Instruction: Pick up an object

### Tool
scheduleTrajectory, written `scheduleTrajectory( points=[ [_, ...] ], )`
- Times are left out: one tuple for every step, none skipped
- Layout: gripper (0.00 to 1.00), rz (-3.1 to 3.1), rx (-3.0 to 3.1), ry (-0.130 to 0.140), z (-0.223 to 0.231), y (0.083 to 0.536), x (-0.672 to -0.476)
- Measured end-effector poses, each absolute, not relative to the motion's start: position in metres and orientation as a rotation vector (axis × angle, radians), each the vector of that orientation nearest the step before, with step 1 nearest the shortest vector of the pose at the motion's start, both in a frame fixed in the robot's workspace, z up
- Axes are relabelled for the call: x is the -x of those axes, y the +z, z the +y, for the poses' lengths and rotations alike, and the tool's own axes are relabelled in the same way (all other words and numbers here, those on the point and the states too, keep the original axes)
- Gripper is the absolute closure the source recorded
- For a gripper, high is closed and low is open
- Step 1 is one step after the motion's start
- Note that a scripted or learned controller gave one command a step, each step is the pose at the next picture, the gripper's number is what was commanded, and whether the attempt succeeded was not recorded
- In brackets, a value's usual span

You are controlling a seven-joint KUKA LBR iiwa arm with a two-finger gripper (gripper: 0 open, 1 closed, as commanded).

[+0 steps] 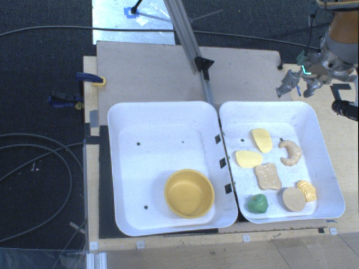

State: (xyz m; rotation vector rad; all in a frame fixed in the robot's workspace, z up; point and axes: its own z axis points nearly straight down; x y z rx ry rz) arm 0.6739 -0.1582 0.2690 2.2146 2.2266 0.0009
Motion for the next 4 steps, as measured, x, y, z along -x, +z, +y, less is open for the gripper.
scheduleTrajectory(
  points=[
    [0.00, 2.226, -2.213, 0.002, -0.158, 0.270, -0.674],
    [0.00, 2.225, -2.214, 0.000, -0.160, 0.229, -0.678],
    [0.00, 2.229, -2.212, -0.001, -0.157, 0.189, -0.678],
    [0.00, 2.228, -2.213, -0.001, -0.159, 0.148, -0.680]
  ],
)
